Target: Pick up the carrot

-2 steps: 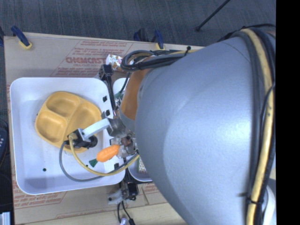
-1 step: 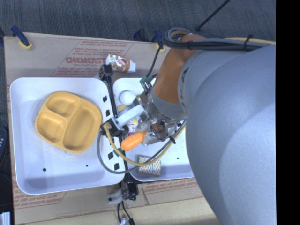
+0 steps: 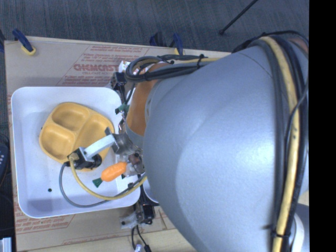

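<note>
While fingers' state untellable, carrot (image 3: 114, 171) and yellow dish (image 3: 73, 130) inside left white bin (image 3: 21, 140).

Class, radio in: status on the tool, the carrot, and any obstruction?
Tool low in left bin, grip state unclear. Carrot lying beside it. Yellow dish and cable close by.

grey arm (image 3: 220, 151) looms large; gripper (image 3: 126, 161) apparently lowered.

Bulky grey arm (image 3: 220, 151), black cables (image 3: 157, 63)
</note>
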`<state>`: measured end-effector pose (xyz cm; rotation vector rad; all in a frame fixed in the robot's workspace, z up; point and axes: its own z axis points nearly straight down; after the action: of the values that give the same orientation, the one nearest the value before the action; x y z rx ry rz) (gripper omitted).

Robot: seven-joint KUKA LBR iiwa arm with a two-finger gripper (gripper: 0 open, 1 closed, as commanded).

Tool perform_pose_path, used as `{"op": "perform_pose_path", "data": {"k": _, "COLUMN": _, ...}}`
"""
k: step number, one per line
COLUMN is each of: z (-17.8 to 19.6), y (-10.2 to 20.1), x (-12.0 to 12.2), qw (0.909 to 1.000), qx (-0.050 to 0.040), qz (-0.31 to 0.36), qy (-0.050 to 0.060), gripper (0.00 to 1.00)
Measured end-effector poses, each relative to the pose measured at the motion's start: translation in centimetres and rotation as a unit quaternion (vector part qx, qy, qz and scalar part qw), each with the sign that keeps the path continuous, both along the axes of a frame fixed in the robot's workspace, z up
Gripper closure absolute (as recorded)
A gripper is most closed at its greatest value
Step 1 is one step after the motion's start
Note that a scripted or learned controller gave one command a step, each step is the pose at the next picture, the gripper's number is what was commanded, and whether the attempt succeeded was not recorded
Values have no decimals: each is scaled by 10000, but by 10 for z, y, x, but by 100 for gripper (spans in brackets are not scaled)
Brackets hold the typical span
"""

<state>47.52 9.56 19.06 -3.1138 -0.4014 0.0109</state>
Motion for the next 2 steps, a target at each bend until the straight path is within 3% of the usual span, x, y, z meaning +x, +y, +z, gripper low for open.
{"op": "perform_pose_path", "data": {"k": 1, "z": 81, "y": -58, "x": 1, "qw": 9997, "qx": 0, "qz": -253, "qy": -16, "gripper": 100}}
{"op": "perform_pose_path", "data": {"k": 2, "z": 11, "y": -16, "x": 0, "qw": 9999, "qx": 5, "qz": -141, "qy": 4, "gripper": 100}}
